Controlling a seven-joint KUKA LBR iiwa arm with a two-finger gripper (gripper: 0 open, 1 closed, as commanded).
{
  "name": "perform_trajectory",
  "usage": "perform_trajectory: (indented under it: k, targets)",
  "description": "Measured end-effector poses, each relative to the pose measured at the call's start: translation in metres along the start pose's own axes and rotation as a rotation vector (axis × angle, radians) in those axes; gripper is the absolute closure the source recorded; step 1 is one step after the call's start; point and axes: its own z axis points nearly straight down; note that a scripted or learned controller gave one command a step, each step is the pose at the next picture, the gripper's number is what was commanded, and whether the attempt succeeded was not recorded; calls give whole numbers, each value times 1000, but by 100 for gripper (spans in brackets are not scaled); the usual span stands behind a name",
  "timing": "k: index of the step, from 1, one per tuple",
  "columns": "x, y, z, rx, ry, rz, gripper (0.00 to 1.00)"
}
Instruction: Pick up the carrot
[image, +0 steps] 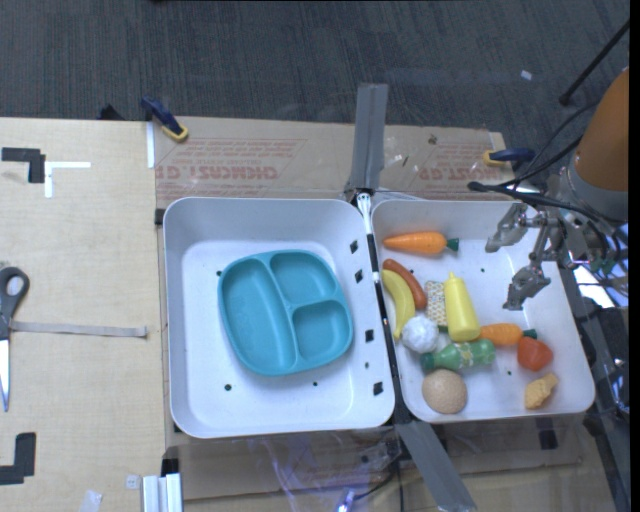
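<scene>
Carrot pick: target lies in the right bin, gripper empty above it.

From left: the left bin (180, 330) holds a teal divided plate (287, 311). In the right bin (480, 205), the carrot (414, 241) lies flat near the far wall, green stub pointing right, apart from the banana (401, 300) and yellow bottle (460, 307). It appears to be light, rigid, smooth toy plastic; take hold across the thick middle, since the taper may slip. The gripper (520, 262) hangs spread, grasping nothing, right of the carrot.
</scene>
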Motion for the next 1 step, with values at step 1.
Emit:
perform_trajectory:
  k: [1]
  targets:
    - [23,-22,117,3,-13,140,0]
